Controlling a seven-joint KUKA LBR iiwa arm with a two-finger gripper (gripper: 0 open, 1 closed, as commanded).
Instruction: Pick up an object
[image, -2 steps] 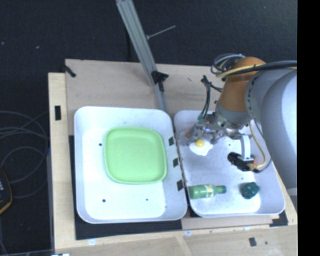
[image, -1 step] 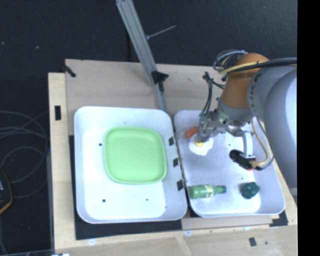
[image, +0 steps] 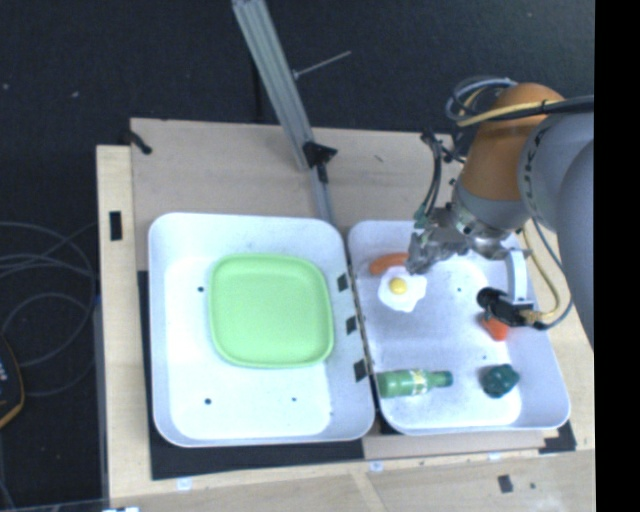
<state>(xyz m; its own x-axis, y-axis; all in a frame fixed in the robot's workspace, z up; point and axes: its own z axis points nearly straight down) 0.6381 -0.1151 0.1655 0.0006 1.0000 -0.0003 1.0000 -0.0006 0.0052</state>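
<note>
Camera view, seen from above at a slant. You see two shallow bins side by side on a tan bench. The left white bin holds a pale green square plate, lying flat near its middle.

The grey arm with its orange band reaches in from the right and ends over the upper left part of the right white bin. The gripper points down there. You cannot tell from this angle whether it is spread or closed, and nothing shows as held.

Candidate objects for the pick all lie in the right bin:
- A white fried-egg toy with a yellow yolk sits just below the gripper tip.
- An orange elongated piece lies just beside the tip, near the bin's left wall.
- A green plastic bottle rests on its side along the lower edge.
- A dark green lumpy object sits in the lower right corner, well apart from the gripper.
- A small orange-red piece lies near the right wall.
</note>
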